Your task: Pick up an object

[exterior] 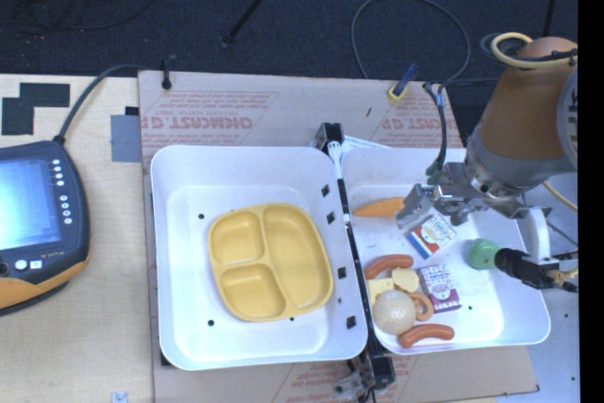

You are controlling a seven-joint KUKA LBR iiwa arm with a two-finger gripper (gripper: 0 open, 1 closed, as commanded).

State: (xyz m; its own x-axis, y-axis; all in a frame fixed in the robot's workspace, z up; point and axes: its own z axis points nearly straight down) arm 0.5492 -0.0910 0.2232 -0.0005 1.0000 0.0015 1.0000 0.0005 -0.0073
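Red-brown toy sausages (427,333) lie nearest in the right bin (528,321), beside a pale ball (394,310) and a purple packet (440,285). Farther in, a small red-white-blue carton (433,234) sits just below the gripper (427,204), whose opening I cannot tell. An orange carrot (377,209) lies just left of it. Crowded pieces risk a glancing grasp that shoves the carton aside. Left, a yellow divided tray (269,261) fills the other bin (179,203).

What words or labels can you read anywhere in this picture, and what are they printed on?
"CHEMCAST G.P", upside down in red, repeated on the brown board under the bins.
Small carton by the gripper: print too blurred to read.
Purple packet: too small to read.
Pendant screen: glare, unreadable.
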